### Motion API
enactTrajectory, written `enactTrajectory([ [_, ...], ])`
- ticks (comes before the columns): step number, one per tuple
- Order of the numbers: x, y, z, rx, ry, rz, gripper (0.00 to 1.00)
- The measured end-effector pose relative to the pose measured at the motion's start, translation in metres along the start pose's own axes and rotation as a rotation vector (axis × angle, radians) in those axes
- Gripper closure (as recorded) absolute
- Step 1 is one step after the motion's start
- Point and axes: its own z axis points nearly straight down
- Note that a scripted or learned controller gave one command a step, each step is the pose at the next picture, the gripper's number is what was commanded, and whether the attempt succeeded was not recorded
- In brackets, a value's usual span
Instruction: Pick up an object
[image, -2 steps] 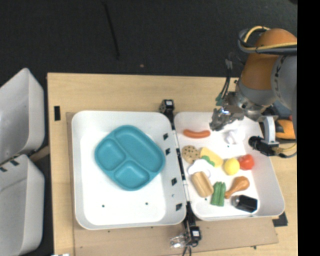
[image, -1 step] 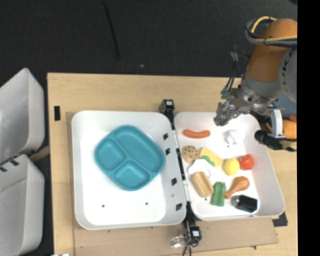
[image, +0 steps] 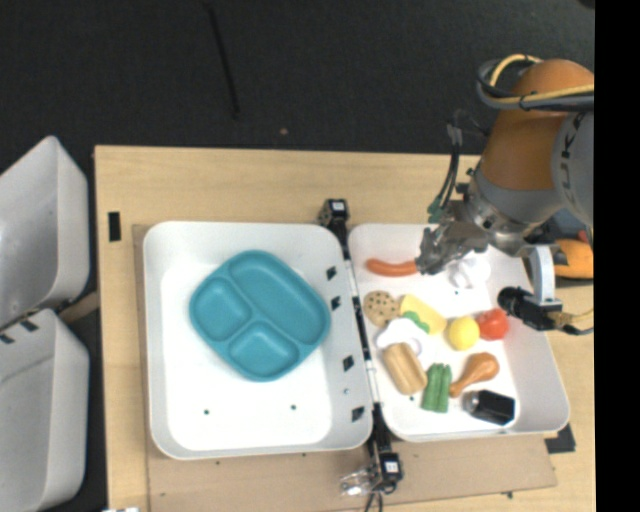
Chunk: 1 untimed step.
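The end effector (image: 437, 252) covers one end of the orange sausage (image: 390, 267); its finger state is unclear.

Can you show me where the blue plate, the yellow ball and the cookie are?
blue plate (image: 260, 313): camera view, centre ridge where its compartments meet.
yellow ball (image: 462, 333): camera view, middle of the ball.
cookie (image: 378, 306): camera view, middle of its speckled face.

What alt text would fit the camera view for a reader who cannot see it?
The grey arm's tool hangs low over the right white bin, by one end of an orange toy hot dog among small toy foods. The left white bin holds a blue sectioned plastic plate.
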Motion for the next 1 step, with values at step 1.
enactTrajectory([
  [1, 0.0091, -0.0451, 0.005, 0.0, -0.001, 0.005, 1.0],
])
